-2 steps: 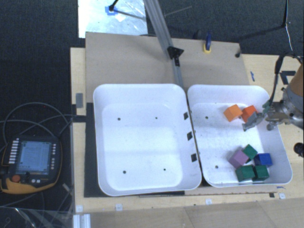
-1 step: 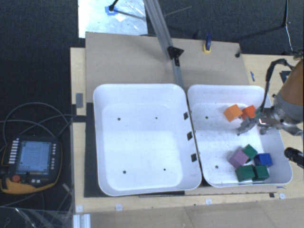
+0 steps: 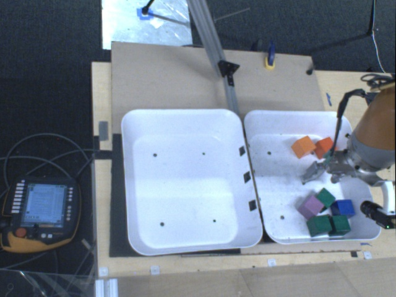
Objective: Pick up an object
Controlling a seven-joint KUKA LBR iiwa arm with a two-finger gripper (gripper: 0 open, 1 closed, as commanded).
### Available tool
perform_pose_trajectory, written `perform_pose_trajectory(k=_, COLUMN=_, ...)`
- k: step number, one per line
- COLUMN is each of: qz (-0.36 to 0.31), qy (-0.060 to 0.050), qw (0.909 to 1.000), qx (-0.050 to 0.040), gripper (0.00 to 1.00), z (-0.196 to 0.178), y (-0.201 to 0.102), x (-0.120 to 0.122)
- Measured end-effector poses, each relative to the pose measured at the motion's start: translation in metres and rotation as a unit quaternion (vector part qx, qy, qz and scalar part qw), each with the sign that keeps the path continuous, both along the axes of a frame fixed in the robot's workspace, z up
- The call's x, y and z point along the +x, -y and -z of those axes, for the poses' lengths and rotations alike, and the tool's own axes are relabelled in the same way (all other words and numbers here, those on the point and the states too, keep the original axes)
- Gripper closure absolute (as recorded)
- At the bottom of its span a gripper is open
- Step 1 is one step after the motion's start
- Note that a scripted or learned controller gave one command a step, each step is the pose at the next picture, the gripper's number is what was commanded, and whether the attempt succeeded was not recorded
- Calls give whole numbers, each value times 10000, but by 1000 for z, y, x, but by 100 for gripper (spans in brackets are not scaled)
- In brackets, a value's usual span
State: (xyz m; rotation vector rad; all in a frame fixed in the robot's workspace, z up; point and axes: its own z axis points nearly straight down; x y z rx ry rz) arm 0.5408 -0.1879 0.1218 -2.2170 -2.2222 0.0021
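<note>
In the right bin (image 3: 276,184) lie several small blocks. An orange block (image 3: 302,146) and a darker orange block (image 3: 323,147) sit side by side near the far wall. Near the front right corner a purple block (image 3: 309,206), a green block (image 3: 326,197), a blue block (image 3: 342,208) and two dark green blocks (image 3: 328,226) are bunched together. My gripper (image 3: 323,174) hangs between the two groups, just below the orange pair. It is open, its fingers spread, and nothing shows between them. The arm's wrist covers the bin's right edge.
The left bin (image 3: 185,184) lies beside the right one, joined by a shared wall with black clips. A slanted metal pole (image 3: 210,36) crosses the bench's back. A hand pendant (image 3: 40,212) with its cables lies on the floor at the left.
</note>
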Motion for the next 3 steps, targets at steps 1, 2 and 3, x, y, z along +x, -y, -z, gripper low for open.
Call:
perform_pose_trajectory(k=1, qz=-11, qy=32, qw=10000, qx=-7, gripper=100, z=-13, y=1, x=2)
perform_pose_trajectory(k=2, qz=-4, qy=50, qw=10000, qx=-20, gripper=100, z=-66, y=11, x=7)
perform_pose_trajectory(k=3, qz=-10, qy=43, qw=10000, qx=-15, gripper=100, z=-99, y=11, x=9)
